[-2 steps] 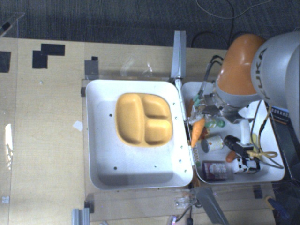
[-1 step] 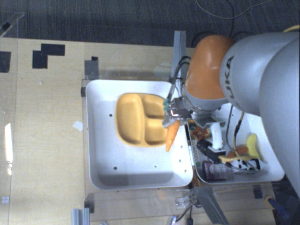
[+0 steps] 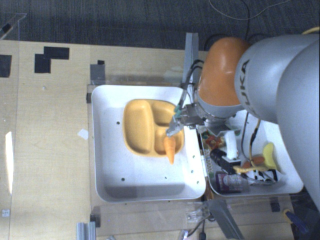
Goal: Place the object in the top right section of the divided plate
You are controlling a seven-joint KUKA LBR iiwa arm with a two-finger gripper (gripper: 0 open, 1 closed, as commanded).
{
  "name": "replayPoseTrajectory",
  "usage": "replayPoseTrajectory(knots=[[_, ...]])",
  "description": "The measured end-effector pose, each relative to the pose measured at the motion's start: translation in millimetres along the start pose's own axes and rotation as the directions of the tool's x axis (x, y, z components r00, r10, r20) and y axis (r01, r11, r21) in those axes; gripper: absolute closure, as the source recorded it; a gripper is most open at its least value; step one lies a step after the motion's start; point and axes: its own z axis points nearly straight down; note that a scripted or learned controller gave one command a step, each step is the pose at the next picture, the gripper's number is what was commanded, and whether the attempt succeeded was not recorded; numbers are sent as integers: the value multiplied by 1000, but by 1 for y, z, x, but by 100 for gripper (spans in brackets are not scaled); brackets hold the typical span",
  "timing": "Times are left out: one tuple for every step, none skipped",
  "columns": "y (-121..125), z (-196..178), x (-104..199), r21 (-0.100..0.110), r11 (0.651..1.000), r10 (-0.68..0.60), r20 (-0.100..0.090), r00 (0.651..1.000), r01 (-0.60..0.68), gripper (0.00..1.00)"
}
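The yellow divided plate [image 3: 142,129] lies in the left white bin [image 3: 107,179], and an orange carrot [image 3: 170,149] rests at the plate's lower right edge, its tip poking past the rim onto the bin floor. The hand [image 3: 176,121] hangs just above the carrot's thick end, over the boundary between the two right-hand sections; whether it grips the carrot or is spread apart I cannot tell at this angle. Judging by this, the carrot has reached the plate but sits nearer the lower right compartment than the top right one, so the placement looks unfinished. The right bin [image 3: 295,184] holds assorted clutter.
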Motion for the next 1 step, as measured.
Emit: replayPoseTrajectory(knots=[[43, -103, -43, -2, 1000, -28, 1, 1000, 28, 0]])
